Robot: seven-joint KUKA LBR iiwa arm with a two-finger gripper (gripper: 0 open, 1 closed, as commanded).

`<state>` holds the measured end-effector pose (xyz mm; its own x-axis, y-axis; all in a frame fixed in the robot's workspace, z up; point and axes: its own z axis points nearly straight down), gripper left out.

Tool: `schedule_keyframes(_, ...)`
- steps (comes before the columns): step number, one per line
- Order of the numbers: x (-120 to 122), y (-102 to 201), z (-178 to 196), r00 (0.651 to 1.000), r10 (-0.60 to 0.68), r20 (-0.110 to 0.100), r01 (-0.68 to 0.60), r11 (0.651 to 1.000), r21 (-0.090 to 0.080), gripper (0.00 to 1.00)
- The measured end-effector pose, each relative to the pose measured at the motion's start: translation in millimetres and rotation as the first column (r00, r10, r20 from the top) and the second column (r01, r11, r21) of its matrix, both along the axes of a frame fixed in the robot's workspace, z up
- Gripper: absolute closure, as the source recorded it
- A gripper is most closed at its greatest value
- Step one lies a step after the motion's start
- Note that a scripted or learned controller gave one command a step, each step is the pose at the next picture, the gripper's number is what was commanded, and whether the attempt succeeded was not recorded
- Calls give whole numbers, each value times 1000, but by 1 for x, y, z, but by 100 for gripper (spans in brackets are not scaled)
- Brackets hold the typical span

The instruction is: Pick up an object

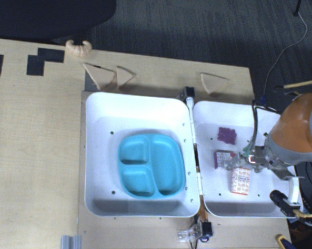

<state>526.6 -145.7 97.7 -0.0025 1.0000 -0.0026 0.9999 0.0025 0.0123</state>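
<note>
one red-patterned packet (240,181) lies long axis near-to-far, touching the jaws (247,159); their state unclear.

The arm (302,127) is cut off at the right edge. The gripper (237,162) is a blur over a small dark packet (221,159), so its tips are hard to see.

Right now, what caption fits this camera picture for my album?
Robot arm's gripper reaches into the right bin among small things; a blue plate sits in the left bin.
</note>
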Motion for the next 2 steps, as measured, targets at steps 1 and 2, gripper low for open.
schedule_keyframes(1, 3, 2, 12, 1000, 1, 5, -1, 1000, 2, 100)
schedule_keyframes(2, 2, 80, 92, 1000, 3, -9, -3, 1000, 4, 100)
